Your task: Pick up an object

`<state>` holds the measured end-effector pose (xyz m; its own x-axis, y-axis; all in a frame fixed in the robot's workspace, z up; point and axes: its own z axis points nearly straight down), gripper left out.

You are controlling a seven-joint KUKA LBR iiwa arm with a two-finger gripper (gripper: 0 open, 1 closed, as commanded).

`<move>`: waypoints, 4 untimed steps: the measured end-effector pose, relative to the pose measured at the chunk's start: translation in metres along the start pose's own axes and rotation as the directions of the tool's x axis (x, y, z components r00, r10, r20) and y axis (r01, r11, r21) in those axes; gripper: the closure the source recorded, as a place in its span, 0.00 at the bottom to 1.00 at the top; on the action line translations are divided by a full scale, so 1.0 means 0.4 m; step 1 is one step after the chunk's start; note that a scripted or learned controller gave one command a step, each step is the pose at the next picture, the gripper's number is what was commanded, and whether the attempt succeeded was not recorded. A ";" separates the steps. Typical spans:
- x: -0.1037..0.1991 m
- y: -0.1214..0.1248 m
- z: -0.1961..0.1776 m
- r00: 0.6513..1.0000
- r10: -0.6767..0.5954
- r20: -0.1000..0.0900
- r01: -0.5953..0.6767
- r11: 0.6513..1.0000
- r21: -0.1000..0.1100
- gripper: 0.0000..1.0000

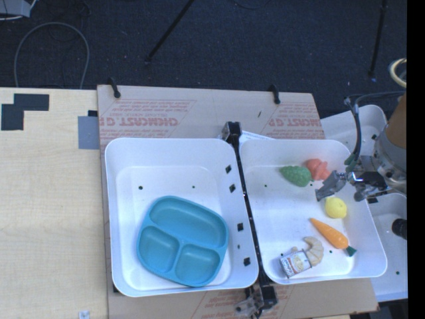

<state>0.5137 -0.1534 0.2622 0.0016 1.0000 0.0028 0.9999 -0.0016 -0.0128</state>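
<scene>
In the right bin (285, 258) lie a green leafy toy (296, 175), a pink-orange toy (318, 168), a yellow lemon (336, 208), an orange carrot (331, 233), a tan piece (313, 250) and a small white can (295, 263). My gripper (345, 187) hangs over the bin's right side, just above the lemon and right of the pink toy. Its grey fingers (328, 187) are spread apart with nothing between them.
The left bin (126, 178) holds a blue divided plate (182, 240). A black divider (240, 205) runs between the bins. Cardboard (199, 115) lies under both. The arm enters from the right, over the right bin's rim.
</scene>
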 end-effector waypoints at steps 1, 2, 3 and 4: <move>0.000 0.004 -0.012 1.000 -0.001 0.002 0.002 1.000 -0.009 0.00; 0.025 0.003 0.136 1.000 -0.002 0.000 0.002 1.000 -0.003 0.00; 0.040 0.000 0.247 1.000 -0.001 0.000 0.001 1.000 -0.005 0.00; 0.030 -0.001 0.358 1.000 -0.001 0.000 0.001 1.000 -0.005 0.00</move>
<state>0.5117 -0.1411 0.1189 0.0008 1.0000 0.0026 1.0000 -0.0008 -0.0076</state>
